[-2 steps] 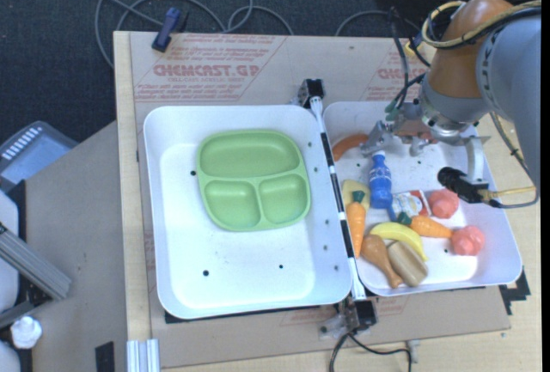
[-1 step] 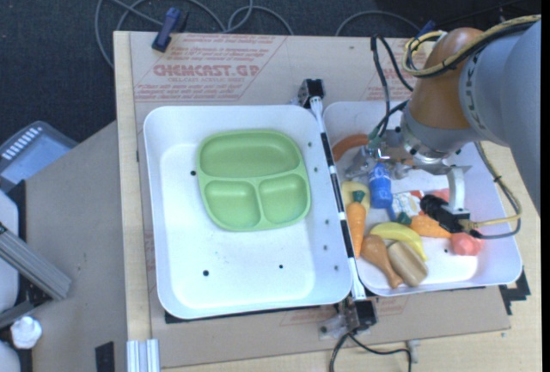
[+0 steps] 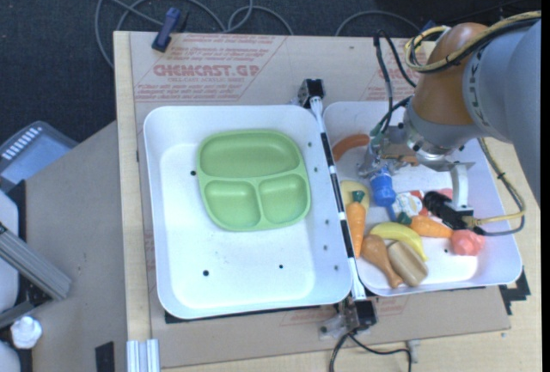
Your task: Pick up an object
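We see our gripper (image 3: 384,166) low in the right bin (image 3: 498,271), directly over a blue object (image 3: 381,189) standing roughly upright just beneath it, though we cannot tell whether it is gripped, beside the carrot (image 3: 356,224).

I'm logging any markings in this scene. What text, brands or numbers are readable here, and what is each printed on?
"CHEMCAST GP": large red print on the brown board under the bins, behind the left bin.
Smaller red lines beneath it: too blurred to read.
Red print on the board behind the right bin: partly hidden by the arm, unreadable.
Green tray and toy food: no text visible.
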